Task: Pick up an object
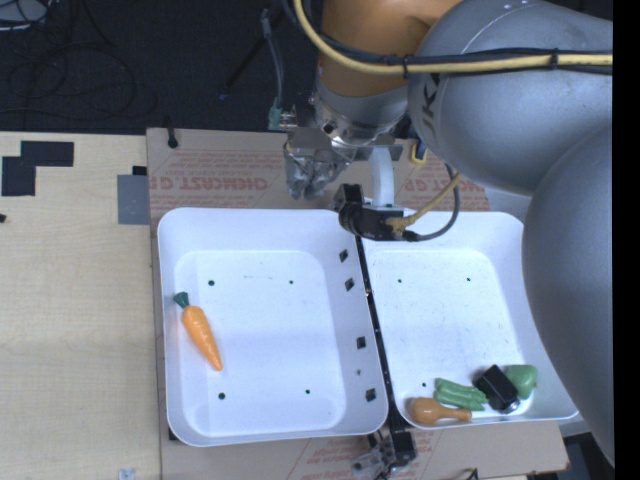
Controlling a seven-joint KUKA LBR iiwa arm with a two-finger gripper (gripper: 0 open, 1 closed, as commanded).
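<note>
Two white bins, arm above them

Carrot (201, 337) lower left in left bin (250, 238); small items clustered lower right in right bin (500, 238); gripper (308, 180) above the bins' far edge.

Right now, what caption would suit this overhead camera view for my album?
Grey arm's gripper poised above two white bins: a toy carrot in the left bin, small toys clustered in the right bin.
</note>
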